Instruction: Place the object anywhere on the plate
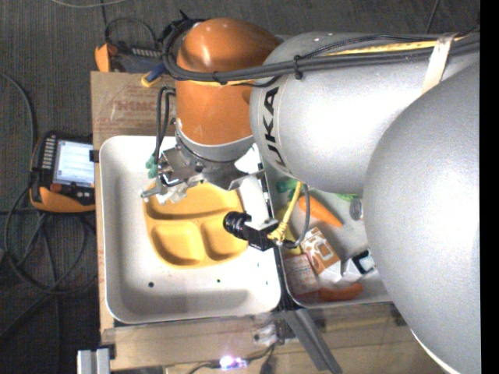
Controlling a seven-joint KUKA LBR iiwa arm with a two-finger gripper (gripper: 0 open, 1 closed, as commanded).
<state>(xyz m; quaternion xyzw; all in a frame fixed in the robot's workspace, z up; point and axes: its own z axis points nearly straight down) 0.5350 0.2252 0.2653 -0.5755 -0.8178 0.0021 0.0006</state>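
A yellow-orange plate (pixel 195 236) with several compartments lies in the left white bin (pixel 132 287). My gripper (pixel 166 184) hangs over the plate's far left corner, below the arm's orange band (pixel 218 61). A small green thing (pixel 150 164) peeks out just beside the gripper at its upper left; I cannot tell whether it is held. The wrist hides the far edge of the plate. A black camera-like part (pixel 238 226) on the wrist juts over the plate's right side.
The right bin (pixel 335 298), mostly hidden by the arm, holds an orange-and-white packet (pixel 318 249), an orange stick-like item (pixel 327 213) and a red item (pixel 341 291). A teach pendant (pixel 66 174) lies on the floor to the left. Brown cardboard (pixel 125 107) lies behind the left bin.
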